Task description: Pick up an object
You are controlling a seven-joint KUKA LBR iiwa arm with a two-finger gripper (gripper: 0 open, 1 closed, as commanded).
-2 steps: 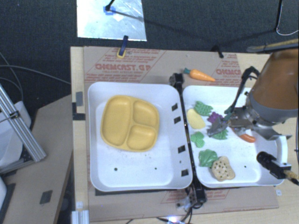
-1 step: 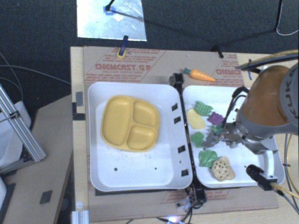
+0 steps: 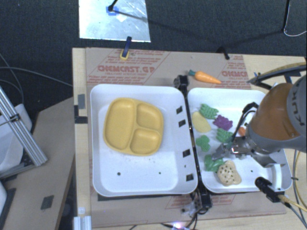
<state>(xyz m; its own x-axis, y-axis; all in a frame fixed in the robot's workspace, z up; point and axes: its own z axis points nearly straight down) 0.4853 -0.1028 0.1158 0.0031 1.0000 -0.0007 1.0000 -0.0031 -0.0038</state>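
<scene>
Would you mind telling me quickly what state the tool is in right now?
Tool: low in the right bin among the toy foods; open, shut or holding something cannot be told from this view.

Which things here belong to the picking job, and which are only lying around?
For the job:
claw
right bin
green toy
purple grapes
yellow piece
cookie

Lying about:
yellow divided plate in left bin
carrot on cardboard

Arm (image 3: 283,116) — cropped at right edge
</scene>
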